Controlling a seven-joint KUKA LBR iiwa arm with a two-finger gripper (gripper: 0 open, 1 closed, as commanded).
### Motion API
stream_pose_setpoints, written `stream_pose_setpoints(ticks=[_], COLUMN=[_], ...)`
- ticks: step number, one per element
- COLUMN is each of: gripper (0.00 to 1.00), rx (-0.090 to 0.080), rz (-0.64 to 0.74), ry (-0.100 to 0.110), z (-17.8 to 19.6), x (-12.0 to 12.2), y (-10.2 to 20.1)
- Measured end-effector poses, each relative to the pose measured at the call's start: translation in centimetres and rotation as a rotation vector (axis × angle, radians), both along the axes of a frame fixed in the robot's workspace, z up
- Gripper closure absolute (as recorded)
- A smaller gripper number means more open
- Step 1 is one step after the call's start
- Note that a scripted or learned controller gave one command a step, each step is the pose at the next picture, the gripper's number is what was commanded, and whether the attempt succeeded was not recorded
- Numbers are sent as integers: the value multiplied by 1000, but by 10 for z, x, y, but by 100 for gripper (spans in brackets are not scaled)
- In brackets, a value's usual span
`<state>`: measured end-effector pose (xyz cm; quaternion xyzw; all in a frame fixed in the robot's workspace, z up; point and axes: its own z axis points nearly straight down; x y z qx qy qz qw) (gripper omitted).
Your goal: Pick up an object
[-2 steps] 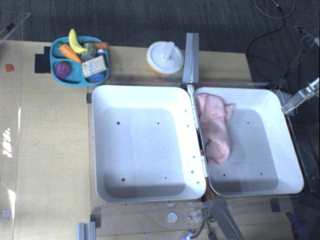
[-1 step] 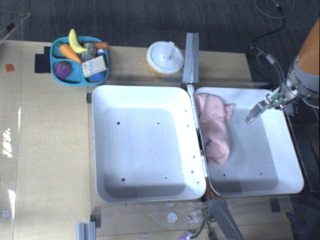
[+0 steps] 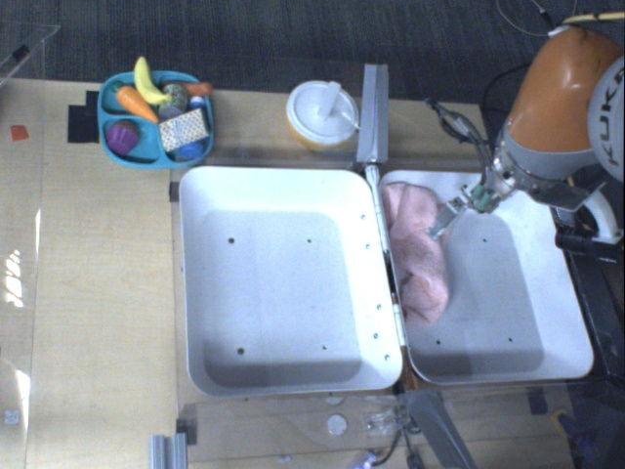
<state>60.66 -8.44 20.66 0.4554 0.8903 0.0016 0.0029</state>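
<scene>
At about ten o'clock on the table (image 3: pixel 88 262) sits a blue divided tray (image 3: pixel 154 120) holding a toy banana (image 3: pixel 146 82), a toy carrot (image 3: pixel 136 103), a purple piece (image 3: pixel 122 137) and a speckled sponge-like block (image 3: pixel 186 129); just beside its nine o'clock edge lies a black square (image 3: pixel 83 122); a small red tag (image 3: pixel 19 133) lies well apart at the far nine o'clock side. At twelve o'clock stands a yellow cup with a white lid (image 3: pixel 321 112), touching a grey upright bar (image 3: pixel 372 115) that rises where the two bins meet. The left bin (image 3: pixel 283 279) takes the middle of the table; the right bin (image 3: pixel 498 281) lies just beside it toward three o'clock. A pink cloth (image 3: pixel 416 250) lies bunched along the nine o'clock wall of the right bin, running from its twelve o'clock corner toward its middle. The tool (image 3: pixel 447 218) reaches in from two o'clock on the grey and orange arm (image 3: pixel 562 91), its tip just beside the cloth's three o'clock edge near the top; whether its jaws are apart or together I cannot tell, nor whether it touches the cloth.
</scene>
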Motion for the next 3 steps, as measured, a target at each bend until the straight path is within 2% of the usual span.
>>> stream_pose_setpoints(ticks=[1, 2, 3], gripper=[0, 100, 100], rx=[0, 1, 0], rz=[10, 12, 75], ry=[-4, -13, -4], z=[-111, -98, -18], x=[2, 5, 62], y=[-9, -8, 46])
